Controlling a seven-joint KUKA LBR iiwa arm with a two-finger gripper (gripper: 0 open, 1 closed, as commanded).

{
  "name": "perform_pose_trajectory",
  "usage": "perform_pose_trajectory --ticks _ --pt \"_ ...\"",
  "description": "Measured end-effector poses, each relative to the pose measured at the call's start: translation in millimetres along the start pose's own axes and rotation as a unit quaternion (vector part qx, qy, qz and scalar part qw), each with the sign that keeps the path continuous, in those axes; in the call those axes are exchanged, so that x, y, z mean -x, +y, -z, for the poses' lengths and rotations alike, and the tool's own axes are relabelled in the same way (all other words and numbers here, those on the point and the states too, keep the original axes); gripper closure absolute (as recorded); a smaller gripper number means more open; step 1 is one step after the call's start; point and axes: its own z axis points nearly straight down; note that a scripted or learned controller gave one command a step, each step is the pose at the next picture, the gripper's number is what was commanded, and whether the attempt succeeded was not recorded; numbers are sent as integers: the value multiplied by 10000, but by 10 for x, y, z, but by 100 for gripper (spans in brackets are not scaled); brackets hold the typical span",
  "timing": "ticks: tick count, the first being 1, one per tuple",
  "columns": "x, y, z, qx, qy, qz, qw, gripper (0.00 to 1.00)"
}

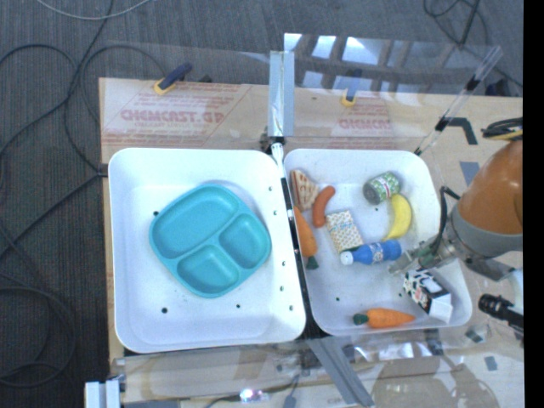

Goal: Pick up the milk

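Approach step: gripper (422, 260) low over the right bin (340, 161), just above the milk carton (427, 291).
Carton lies in the near-right corner; grip state unreadable (fingers blurred). Next: close squarely on the carton.

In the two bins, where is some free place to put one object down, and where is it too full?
Free: the right bin's floor between blue bottle and lower carrot; the left bin's margin around the blue plate. Crowded: right bin's upper half with can, banana, sausage, and the corner where the gripper meets the milk.
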Motion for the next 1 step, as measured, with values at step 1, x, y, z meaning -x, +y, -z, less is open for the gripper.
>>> perform_pose_trajectory --ticks 1 --pt "0 -4 -2 -3 2 -2 10000 0"
